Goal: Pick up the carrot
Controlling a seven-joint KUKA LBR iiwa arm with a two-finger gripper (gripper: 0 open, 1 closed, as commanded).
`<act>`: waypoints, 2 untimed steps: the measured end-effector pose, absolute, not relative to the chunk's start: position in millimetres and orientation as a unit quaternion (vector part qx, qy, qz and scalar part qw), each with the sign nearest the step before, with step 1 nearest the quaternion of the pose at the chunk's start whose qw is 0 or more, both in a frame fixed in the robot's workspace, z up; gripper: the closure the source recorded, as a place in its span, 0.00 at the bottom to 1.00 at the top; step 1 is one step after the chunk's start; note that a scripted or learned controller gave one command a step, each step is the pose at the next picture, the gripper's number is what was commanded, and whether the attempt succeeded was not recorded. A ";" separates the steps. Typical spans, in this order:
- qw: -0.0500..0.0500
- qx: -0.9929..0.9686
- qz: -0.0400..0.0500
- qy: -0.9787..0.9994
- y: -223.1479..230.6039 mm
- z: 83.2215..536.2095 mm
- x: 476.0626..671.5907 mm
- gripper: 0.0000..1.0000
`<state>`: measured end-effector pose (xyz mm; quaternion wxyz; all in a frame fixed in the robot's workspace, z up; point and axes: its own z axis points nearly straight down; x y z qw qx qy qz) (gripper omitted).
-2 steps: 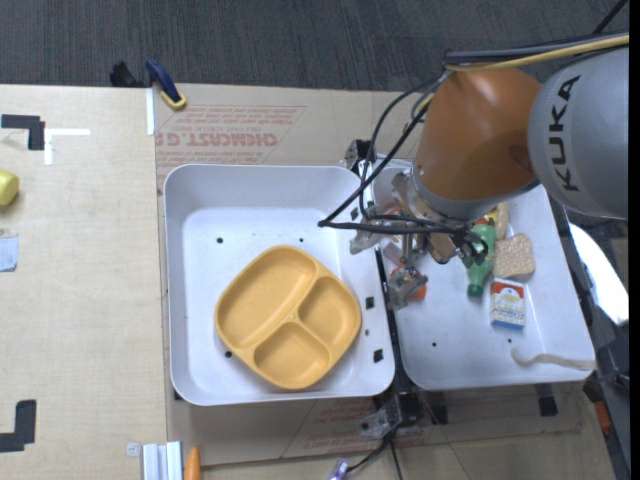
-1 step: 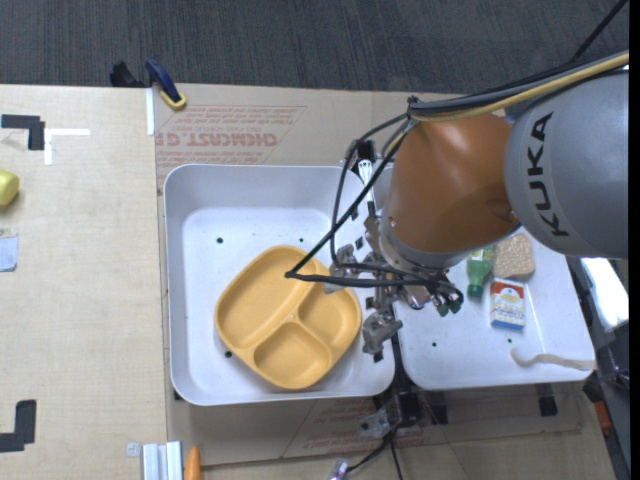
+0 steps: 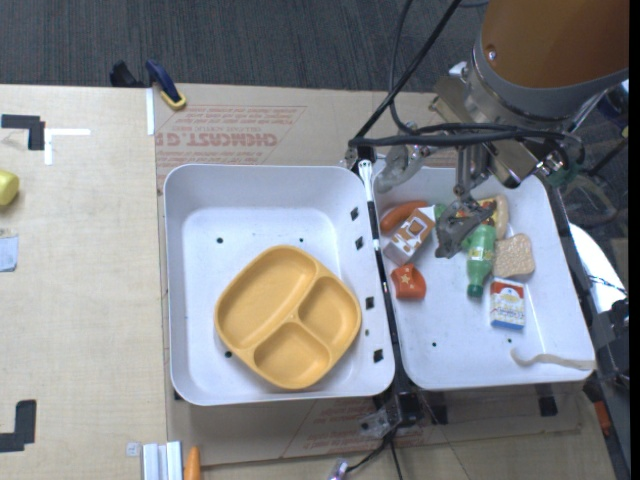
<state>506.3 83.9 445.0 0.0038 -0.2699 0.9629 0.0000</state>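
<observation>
The carrot (image 3: 400,213) is a short orange piece lying in the upper left of the right bin (image 3: 470,358), close to the wall shared by the two bins. It is partly covered by a small brown and white box (image 3: 411,236). My gripper (image 3: 458,230) hangs low in the right bin, to the right of the carrot and box, over the top of a green bottle (image 3: 480,256). There is a small gap between it and the carrot. Nothing is visibly lifted.
The right bin also holds a red tomato (image 3: 408,283), a bread slice (image 3: 515,256), a red, white and blue carton (image 3: 508,304) and a beige item (image 3: 498,213). A yellow divided plate (image 3: 288,316) lies in the left bin (image 3: 200,198). Black cables cross above the bins.
</observation>
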 end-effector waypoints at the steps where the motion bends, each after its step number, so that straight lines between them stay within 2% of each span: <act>1: 0.001 -0.311 0.001 0.950 184.7 306.3 498.2 0.00; 2: 0.000 -0.259 0.000 0.966 180.0 144.0 493.4 0.00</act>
